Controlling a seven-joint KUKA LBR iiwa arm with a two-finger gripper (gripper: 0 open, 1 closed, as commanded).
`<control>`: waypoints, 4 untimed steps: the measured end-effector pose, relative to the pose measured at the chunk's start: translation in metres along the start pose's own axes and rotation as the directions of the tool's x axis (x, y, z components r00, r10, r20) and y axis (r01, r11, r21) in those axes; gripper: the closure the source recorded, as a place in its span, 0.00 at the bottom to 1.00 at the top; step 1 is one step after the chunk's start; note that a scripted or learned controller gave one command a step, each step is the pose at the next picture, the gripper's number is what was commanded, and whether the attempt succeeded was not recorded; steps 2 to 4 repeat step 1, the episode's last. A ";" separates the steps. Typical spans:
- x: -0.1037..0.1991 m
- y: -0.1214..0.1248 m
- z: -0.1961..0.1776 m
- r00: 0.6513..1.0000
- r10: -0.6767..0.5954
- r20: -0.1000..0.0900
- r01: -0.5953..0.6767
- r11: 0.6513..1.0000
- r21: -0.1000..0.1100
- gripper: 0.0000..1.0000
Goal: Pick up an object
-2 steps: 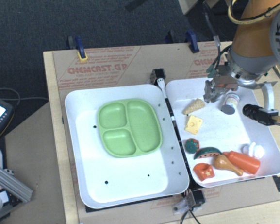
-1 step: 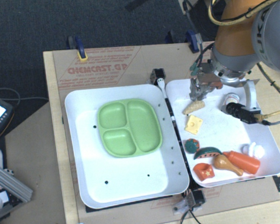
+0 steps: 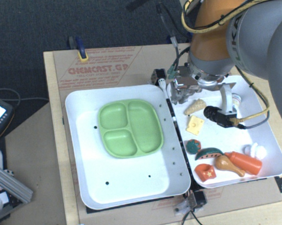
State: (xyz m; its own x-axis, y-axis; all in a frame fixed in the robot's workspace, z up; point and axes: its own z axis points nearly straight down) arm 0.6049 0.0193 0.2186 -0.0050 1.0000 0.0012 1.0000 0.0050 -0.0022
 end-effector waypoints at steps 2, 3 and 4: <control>0.058 0.003 0.001 1.000 -0.001 -0.001 0.001 1.000 -0.004 1.00; 0.058 0.003 0.001 1.000 -0.001 -0.001 0.001 1.000 -0.004 1.00; 0.058 0.003 0.001 1.000 -0.001 -0.001 0.001 1.000 -0.004 1.00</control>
